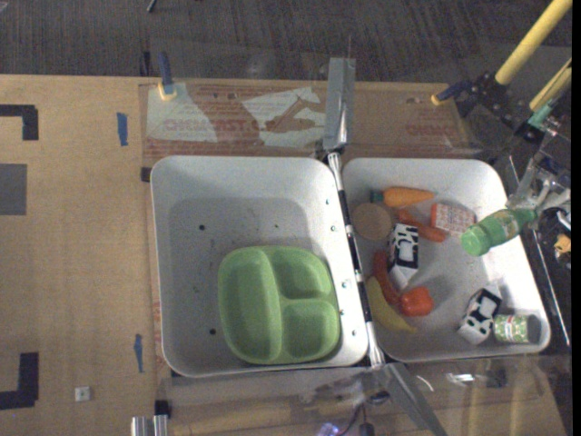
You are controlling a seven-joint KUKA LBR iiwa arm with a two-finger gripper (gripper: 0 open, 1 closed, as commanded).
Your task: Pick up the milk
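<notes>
Cow-patterned milk carton [479,316] lies in the right bin's [454,166] near corner, just toward the camera from the gripper [536,193], which hovers at the rim beside a green bottle [495,230]. Whether the gripper is open or closed cannot be told. A second carton [404,246], crowded among toy vegetables, looks harder to reach.

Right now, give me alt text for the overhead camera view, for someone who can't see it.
Two white bins sit side by side on a wooden bench: the left bin holds a green divided plate, and the right bin holds two black-and-white milk cartons, a green bottle, a carrot, a banana and other toy food.
</notes>
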